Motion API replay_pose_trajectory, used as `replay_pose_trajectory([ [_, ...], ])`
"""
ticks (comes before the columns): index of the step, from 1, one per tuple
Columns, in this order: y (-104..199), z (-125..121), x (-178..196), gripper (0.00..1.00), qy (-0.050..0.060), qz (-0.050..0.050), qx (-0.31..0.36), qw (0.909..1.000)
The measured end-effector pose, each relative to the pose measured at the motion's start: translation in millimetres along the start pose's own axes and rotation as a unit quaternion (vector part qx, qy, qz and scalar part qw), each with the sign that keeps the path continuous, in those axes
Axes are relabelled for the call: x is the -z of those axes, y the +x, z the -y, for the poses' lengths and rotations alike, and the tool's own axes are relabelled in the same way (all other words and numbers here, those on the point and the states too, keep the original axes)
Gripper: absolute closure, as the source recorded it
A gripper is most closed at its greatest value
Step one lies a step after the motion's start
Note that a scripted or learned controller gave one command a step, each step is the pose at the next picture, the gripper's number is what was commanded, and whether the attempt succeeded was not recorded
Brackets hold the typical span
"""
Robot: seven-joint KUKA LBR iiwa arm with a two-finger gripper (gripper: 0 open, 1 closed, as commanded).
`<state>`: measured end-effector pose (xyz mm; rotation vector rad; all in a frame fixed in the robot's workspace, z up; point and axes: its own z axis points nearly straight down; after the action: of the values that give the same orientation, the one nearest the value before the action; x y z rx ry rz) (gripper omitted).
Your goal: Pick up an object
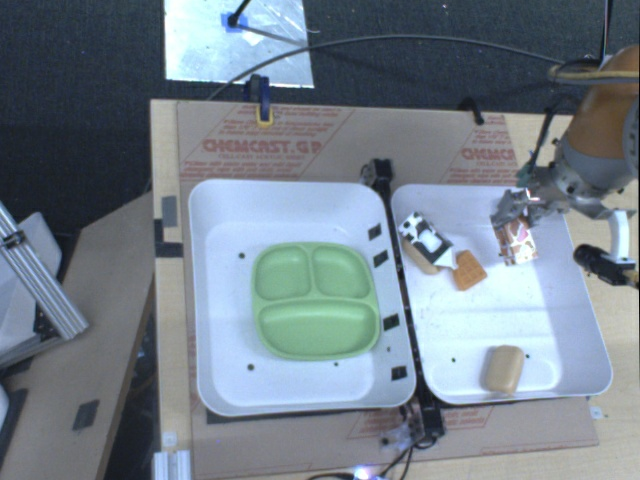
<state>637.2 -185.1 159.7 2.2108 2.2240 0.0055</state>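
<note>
Lying nearest in the right bin (pixel 590 368), a tan oblong block (pixel 503 369) sits on the bin floor, well apart from everything else there. Left bin (pixel 215 268) holds a green divided plate (pixel 316 300), three compartments, flat, roughly centred. Further back in the right bin: a small orange-brown biscuit-like piece (pixel 469 269), touching or just beside a black-and-white patterned item (pixel 424 240) resting partly on a tan wedge near the bin's left wall. Beyond that, toward the right bin's far right corner, the tool (pixel 516 216) is down low over a small pink-and-white patterned packet (pixel 517 240). Packet sits directly under the tool's tip; contact looks likely, but whether the tool is open, closed or gripping the packet, cannot tell. Arm (pixel 600 128) comes in from the right, orange band above the wrist. Both bins sit side by side on a cardboard-covered worktop (pixel 300 143). At the far edge, a blue-and-yellow clamp (pixel 261 99).
</note>
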Motion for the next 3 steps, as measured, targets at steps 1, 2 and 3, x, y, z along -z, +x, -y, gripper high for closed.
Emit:
replay_pose_trajectory([
  [1,0.6,1.3,64.9,1.00,-0.001,0.000,0.000,1.0000],
  [2,0.5,0.2,80.1,1.00,0.001,0.000,0.001,1.0000],
  [3,54.8,4.2,67.7,1.00,0.003,-0.002,0.002,1.0000],
])
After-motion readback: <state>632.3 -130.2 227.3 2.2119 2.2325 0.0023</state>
